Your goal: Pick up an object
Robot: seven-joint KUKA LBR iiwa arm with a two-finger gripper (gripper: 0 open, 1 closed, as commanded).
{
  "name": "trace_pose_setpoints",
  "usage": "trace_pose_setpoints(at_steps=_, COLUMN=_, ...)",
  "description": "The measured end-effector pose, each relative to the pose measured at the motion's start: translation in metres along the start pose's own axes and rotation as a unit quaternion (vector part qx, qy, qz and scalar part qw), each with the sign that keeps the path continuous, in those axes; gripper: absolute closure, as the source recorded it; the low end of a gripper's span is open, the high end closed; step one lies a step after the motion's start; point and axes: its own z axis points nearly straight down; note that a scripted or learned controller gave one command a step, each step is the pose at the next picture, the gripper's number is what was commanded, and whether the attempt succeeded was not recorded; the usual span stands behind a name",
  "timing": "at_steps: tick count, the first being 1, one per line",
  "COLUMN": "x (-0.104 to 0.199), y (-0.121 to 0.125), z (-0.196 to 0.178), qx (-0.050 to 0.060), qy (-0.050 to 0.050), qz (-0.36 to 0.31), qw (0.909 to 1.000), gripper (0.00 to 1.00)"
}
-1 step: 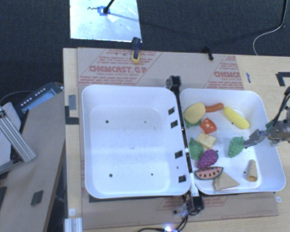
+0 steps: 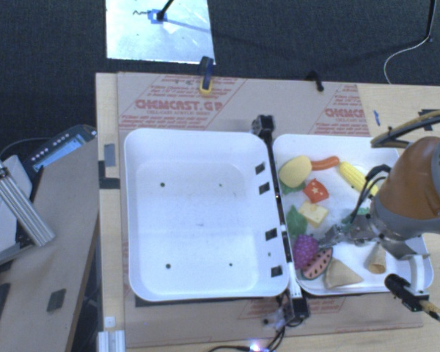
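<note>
watermelon slice [image 2: 317,263] beside hand [image 2: 336,234]

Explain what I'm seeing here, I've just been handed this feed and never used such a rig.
One camera looks down at a slant on a bench with two shallow white bins. The grey and orange shape at right is the robot arm; its claw is low in the right bin, among toy food: a lemon, carrot, corn, tomato, cheese, grapes and a watermelon slice. The left bin sits beside it. I cannot tell whether the claw holds anything.
</note>
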Motion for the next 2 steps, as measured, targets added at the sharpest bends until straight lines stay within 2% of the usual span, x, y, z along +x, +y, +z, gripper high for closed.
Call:
trace_pose_setpoints(at_steps=1, x=0.0567, y=0.1006, z=-0.0067, qx=-0.008, qy=-0.002, qz=-0.002, qw=1.0, gripper=0.0)
trace_pose_setpoints(at_steps=2, x=0.0523, y=0.0962, z=-0.0166, qx=-0.005, qy=-0.002, qz=0.001, qw=1.0, gripper=1.0)
